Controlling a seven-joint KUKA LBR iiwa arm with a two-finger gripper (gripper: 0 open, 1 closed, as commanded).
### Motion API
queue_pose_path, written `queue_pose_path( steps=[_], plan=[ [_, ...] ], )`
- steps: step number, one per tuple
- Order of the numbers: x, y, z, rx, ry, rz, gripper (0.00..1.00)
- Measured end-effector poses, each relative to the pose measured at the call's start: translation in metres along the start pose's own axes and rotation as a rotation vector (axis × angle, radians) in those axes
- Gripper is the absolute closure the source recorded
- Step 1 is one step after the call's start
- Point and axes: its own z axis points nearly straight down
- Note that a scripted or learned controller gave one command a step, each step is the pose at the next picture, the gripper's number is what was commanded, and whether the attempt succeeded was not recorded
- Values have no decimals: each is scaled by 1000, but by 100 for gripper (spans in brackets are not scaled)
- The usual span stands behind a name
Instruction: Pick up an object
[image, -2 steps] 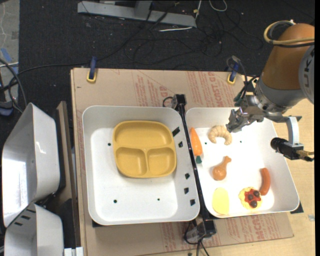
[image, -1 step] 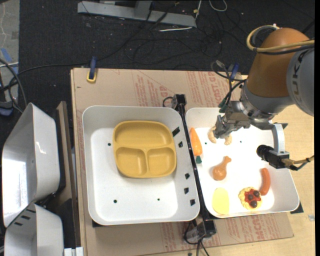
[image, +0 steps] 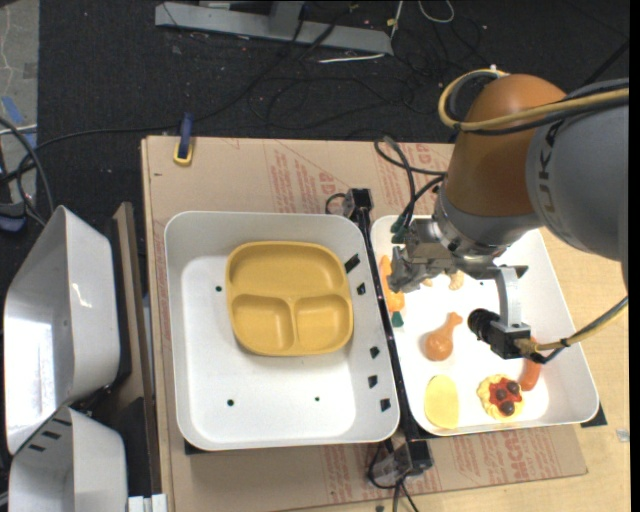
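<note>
Arm (image: 530, 150) in from the right, wrist low over right bin (image: 570, 300), near its left wall. Gripper (image: 415, 270) buried under the wrist housing, so grip state: cannot tell. Candidates all in right bin: orange piece (image: 393, 297) at the left wall just beside the gripper, drumstick (image: 441, 339) mid-bin, yellow oval (image: 441, 400) and pizza slice (image: 501, 394) along the near edge. Likely going for the orange piece; wall-hugging spot makes a clean grasp awkward. Left bin (image: 200, 400) carrying yellow divided plate (image: 290, 298), well apart.
</note>
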Motion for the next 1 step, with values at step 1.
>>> queue_pose_path(
  steps=[1],
  plan=[
    [43,-22,10,2,0,0,100]
  ],
)
